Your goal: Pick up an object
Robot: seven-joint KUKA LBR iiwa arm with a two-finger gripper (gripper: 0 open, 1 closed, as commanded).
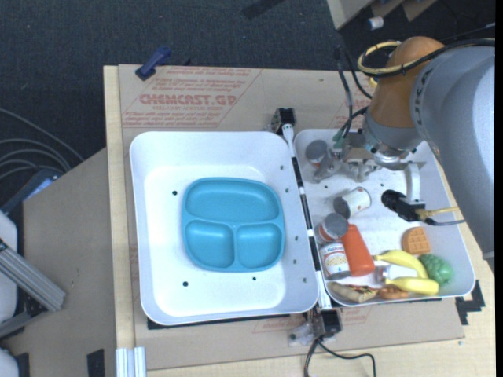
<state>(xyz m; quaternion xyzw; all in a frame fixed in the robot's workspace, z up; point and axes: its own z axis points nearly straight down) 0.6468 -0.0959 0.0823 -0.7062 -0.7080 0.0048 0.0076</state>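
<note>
Orange carrot (357, 251) lies among the clutter near the front of the right bin (456, 246). My pincer (369, 163) hangs over that bin's far end; grip state unclear.

Blue divided tray (233, 224) lies in left bin (149, 210). Cardboard sheet (189, 93) with red print spread under bins on counter (67, 210). Blue clip (152, 63) at cardboard's far left corner. Cables (23, 144) lie on floor at left.
</note>
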